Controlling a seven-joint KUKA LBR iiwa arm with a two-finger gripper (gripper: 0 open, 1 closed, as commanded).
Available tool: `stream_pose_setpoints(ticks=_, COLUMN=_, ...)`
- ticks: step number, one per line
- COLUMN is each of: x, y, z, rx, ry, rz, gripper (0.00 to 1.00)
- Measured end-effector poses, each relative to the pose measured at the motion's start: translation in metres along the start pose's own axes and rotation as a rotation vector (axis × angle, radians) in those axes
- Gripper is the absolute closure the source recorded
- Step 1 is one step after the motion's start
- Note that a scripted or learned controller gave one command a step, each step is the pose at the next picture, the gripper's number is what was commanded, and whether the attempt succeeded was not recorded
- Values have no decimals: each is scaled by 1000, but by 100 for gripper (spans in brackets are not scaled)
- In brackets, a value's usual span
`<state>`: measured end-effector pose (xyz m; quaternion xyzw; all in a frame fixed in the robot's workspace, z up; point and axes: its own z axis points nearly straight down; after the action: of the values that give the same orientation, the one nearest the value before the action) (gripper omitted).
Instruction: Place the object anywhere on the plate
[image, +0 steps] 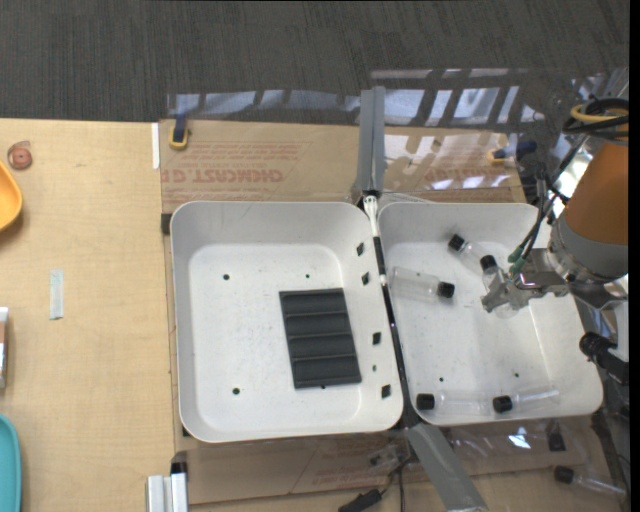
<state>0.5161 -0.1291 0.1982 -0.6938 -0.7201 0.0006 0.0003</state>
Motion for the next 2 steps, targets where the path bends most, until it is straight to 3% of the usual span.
stream_pose_setpoints(ticks=1, x=42, y=95, z=-16, rx=2, ry=-1, rz=-16, gripper=100)
stream_pose_setpoints(ticks=2, x=116, y=102, z=8, rx=2, ry=-1, rz=-189, gripper=100)
